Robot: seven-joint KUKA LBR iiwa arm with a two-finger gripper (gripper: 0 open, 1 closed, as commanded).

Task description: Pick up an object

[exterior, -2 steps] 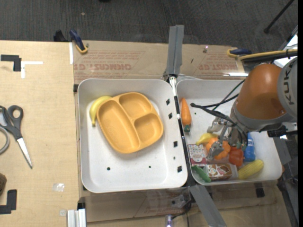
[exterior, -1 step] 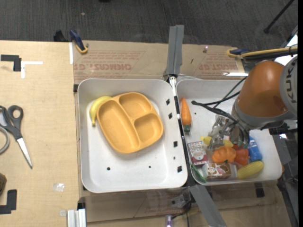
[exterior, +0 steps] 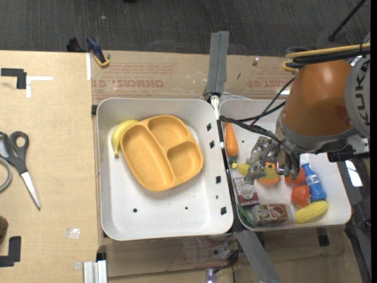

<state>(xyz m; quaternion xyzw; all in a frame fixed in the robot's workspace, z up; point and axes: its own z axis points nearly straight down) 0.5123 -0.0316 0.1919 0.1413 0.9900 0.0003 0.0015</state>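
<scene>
Metal jaws (exterior: pixel 259 161) low in right bin (exterior: pixel 339 220) among toy food, opening cannot be told, nothing visibly held

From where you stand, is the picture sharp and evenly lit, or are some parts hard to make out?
Camera view: light is even and soft, shadows faint. The yellow tray and scissors look sharp. The gripper is slightly blurred amid clutter, and the orange band looms large and soft, close to the lens.
</scene>
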